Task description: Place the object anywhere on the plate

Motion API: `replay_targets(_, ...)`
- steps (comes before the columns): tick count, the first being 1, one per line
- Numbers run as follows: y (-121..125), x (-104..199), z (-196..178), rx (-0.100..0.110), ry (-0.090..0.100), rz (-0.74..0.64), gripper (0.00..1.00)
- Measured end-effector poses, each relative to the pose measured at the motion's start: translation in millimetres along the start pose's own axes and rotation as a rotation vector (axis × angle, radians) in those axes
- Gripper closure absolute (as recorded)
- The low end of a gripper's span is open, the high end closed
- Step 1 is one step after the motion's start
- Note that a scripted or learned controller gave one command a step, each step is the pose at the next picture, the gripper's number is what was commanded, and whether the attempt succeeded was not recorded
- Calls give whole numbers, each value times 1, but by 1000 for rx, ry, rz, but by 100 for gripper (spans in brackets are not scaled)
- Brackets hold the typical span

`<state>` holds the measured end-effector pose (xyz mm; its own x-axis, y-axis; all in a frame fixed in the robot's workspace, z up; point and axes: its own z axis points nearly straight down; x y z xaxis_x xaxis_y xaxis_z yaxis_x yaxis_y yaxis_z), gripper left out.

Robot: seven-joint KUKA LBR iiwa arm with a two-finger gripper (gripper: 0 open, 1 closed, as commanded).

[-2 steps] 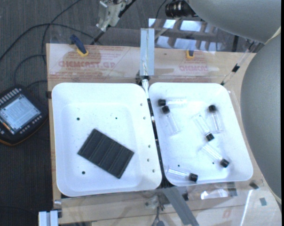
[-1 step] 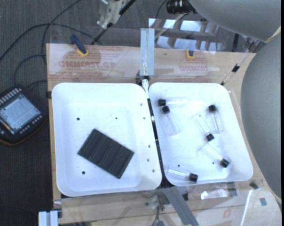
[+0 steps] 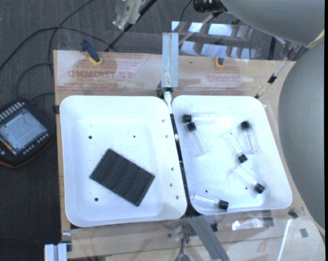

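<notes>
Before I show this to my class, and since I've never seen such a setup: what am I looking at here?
One camera looks down from above on a workbench. The big grey rounded shape at the top right is part of a robot arm reaching in from the right. Two shallow white bins sit side by side. The left bin holds a dark ribbed plate, lying flat. The right bin holds six small clear vials with black caps, scattered on their sides. The job is to put one on the plate. To the left lies the robot's handheld controller.

Dark plate (image 3: pixel 121 176) left, vials (image 3: pixel 250 137) right
</notes>
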<state>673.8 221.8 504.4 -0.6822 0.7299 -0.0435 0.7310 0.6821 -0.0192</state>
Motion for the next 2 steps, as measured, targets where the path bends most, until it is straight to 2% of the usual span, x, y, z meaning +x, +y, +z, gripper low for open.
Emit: replay_targets(2, 2, -1, -17, 2, -7, 1, 100)
